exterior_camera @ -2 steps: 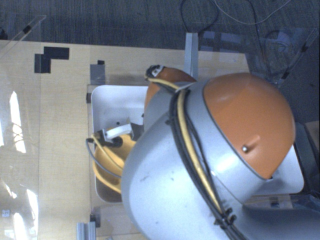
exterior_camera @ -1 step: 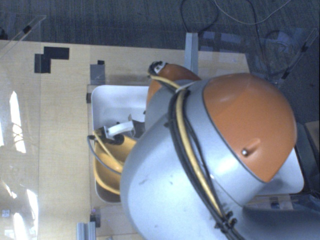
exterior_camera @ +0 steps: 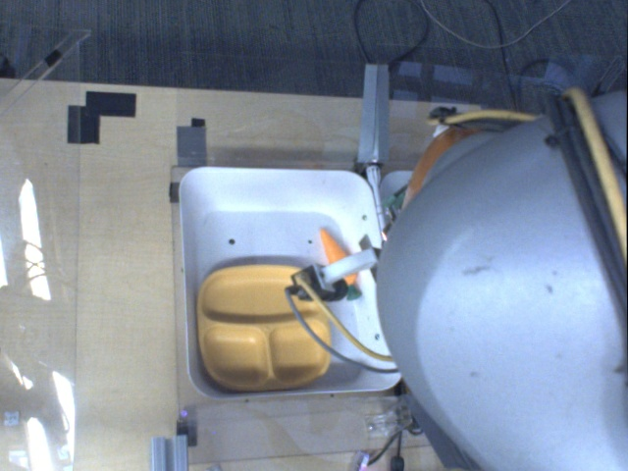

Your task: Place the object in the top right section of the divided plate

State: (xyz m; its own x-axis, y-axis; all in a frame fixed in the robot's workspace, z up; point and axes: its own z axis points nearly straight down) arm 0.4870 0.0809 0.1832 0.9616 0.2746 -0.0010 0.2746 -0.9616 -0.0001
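A yellow divided plate [exterior_camera: 257, 330] lies in the front half of the left white bin [exterior_camera: 245, 204], with one long section at its far side and two smaller ones at its near side. An orange, carrot-like object [exterior_camera: 333, 246] lies on the bin floor just beyond the plate's far right corner, partly covered by the wrist hardware. My gripper [exterior_camera: 364, 255] reaches in from the right, close beside the orange object at the bin's right wall. The bulky grey arm hides most of it.
The grey arm [exterior_camera: 510, 292] with its orange band [exterior_camera: 424, 170] covers the right bin and the right side of the bench. A metal post [exterior_camera: 374, 116] stands behind the bins. The left bin's far half is bare white floor.
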